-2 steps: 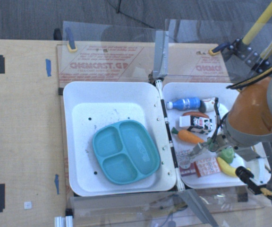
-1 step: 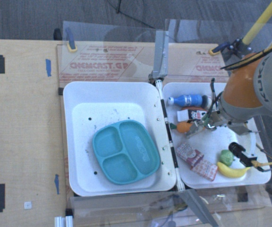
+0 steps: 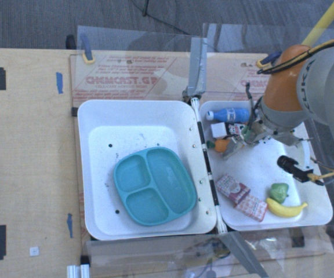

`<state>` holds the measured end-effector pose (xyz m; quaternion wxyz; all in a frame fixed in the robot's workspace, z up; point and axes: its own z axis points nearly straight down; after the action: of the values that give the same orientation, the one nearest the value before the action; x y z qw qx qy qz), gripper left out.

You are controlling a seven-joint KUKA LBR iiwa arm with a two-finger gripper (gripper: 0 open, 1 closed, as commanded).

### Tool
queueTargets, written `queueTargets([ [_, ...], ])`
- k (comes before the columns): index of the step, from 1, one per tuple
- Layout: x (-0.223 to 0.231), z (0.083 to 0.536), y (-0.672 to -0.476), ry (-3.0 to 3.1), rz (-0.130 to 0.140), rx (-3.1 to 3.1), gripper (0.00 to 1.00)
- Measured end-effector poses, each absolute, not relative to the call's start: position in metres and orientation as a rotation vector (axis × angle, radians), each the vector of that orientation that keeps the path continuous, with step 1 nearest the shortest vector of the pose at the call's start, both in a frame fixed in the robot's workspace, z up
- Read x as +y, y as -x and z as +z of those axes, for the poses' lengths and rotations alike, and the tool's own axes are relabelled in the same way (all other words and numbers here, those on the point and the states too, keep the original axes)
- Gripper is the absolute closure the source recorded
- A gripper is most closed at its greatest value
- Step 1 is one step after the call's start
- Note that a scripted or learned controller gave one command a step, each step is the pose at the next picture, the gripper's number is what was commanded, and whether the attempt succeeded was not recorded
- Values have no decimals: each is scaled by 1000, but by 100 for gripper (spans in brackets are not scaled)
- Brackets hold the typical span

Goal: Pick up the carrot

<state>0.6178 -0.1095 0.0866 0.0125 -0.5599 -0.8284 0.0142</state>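
Wooden counter [image 3: 28,172] carried two white bins, grey floor beyond. Left bin [image 3: 97,120] held a teal divided plate [image 3: 154,185]. Right bin [image 3: 318,210] held banana [image 3: 286,208], green item [image 3: 279,191], red packet [image 3: 240,196], blue bottle [image 3: 231,115]. Carrot [image 3: 221,145] lay at its upper left, just beside the jaws [image 3: 243,136]; jaw state indeterminate.

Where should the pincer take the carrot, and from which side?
Judging from this view, grip the small orange carrot across its narrow width, coming from above. It lies flat near the right white bin's left wall, crowded by the pincer and a white box, so sideways approaches look blocked.
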Motion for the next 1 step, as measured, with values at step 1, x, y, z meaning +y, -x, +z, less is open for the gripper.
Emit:
queueTargets([
  [1,-105,100,-629,1761,5,-2618,100],
])
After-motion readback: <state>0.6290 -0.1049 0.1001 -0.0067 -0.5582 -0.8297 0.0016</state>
